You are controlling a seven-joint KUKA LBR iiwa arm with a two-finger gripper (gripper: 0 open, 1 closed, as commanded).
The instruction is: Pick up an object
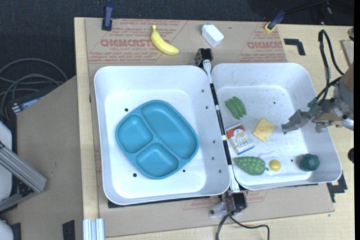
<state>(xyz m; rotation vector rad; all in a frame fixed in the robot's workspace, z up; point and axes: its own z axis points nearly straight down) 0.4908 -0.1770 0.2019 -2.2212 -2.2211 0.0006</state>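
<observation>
Bins sit side by side on the bench. Left bin point(112, 93) carries a blue divided plate point(157, 138), lying flat. Beyond that bin's far edge, on the board, rest a banana point(163, 42) and a small white block point(212, 35). Right bin point(264, 73) holds, from its left wall outward: green pod point(235, 107), small carton point(239, 139), bumpy green fruit point(250, 164), yellow wedge point(263, 129), yellow ball point(274, 164), dark green round piece point(309, 162). Arm enters low over the right bin's right rim. Gripper point(293, 122) points left, just beside the wedge without touching it; nothing seen between the fingers, and their spacing cannot be told.
</observation>
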